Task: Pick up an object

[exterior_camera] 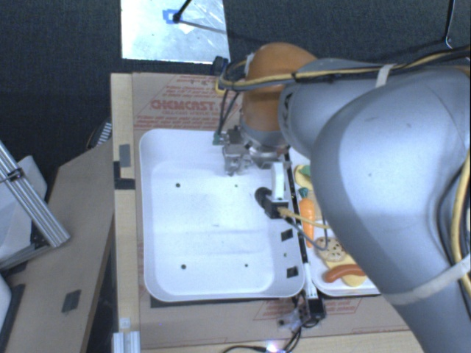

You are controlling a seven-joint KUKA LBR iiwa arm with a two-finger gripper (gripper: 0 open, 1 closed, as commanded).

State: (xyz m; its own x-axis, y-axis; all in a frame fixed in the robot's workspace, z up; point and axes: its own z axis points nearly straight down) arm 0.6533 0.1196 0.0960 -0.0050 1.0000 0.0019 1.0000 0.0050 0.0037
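The grey arm (383, 168) reaches in from the right, its orange band (268, 87) above the far edge of the left white bin (169, 271), and its jaws (234, 166) hang low over that bin's far right corner; I cannot tell how they stand. The pickable things lie in the right bin (346, 289), well apart from the jaws across the dividing rim: an orange carrot-like piece (309, 215), a speckled cookie-like disc (333, 250) and a red sausage-like piece (343, 273).
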